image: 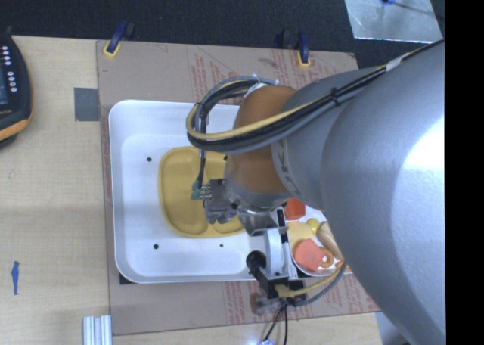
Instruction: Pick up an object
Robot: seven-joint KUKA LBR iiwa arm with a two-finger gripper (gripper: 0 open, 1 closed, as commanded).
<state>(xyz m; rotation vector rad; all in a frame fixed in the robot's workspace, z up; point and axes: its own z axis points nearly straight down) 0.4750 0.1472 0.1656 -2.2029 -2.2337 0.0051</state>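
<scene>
We look down at a slant on a pale wood bench [53, 207] w/ a sheet of brown cardboard [174, 71] laid over its middle. Two blue-and-yellow clamps [117, 38] pin the cardboard at its far edge. Beyond the bench the floor is dark. At the left edge sits part of a black and orange handheld controller [11, 86].

On the cardboard lies a shallow white bin [125, 184], rounded corners, seen nearly whole on the left. Inside it rests a flat yellow object [178, 192], roughly oval and dish-like, lying toward the bin's right half. Its right side is hidden under the arm.

The grey arm [378, 162] comes in from the right and covers most of that side of the picture. Its orange band [257, 139] sits over the middle of the scene, w/ black and yellow cables [219, 120] looping around it. Below the band the wrist hardware hangs over the yellow object's right part. The gripper [215, 203] points down there, approx. at the yellow object's edge; we cannot tell how its fingers stand, as the wrist blocks them from above.

To the right, peeking out under the arm, we see a few small items: orange, red and yellow pieces [310, 249], in what appears to be the second bin. Their exact shapes are unclear.
</scene>
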